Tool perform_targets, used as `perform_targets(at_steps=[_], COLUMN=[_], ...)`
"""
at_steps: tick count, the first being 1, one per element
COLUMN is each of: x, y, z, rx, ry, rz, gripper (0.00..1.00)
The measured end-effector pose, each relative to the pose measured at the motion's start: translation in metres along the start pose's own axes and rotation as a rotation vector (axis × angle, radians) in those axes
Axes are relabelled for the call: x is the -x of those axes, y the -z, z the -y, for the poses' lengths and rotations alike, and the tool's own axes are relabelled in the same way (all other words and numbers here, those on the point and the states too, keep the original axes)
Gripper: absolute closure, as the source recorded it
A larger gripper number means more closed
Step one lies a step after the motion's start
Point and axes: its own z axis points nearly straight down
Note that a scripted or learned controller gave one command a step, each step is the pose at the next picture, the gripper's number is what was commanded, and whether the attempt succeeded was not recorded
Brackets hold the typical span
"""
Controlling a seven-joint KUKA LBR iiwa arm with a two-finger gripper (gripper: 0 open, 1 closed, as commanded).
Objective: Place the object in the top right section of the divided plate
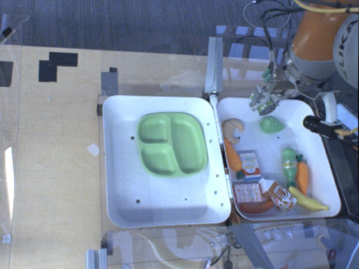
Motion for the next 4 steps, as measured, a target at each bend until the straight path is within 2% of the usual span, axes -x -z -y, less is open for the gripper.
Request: perform_targets(at_steps=[1,2,3,4], x=[-0.065,-0.109,-0.134,-0.172], y=[-0.008,-0.013,-0.015,-0.018], z=[-0.049,-0.055,-0.059,-0.065], rx=[0.000,-0.001,0.000,0.003], ry=[-0.035,-0.017,0.119,0.565], rz=[-0.002,-0.002,-0.002,-0.002], gripper=[1.00,1.00,1.00,1.00])
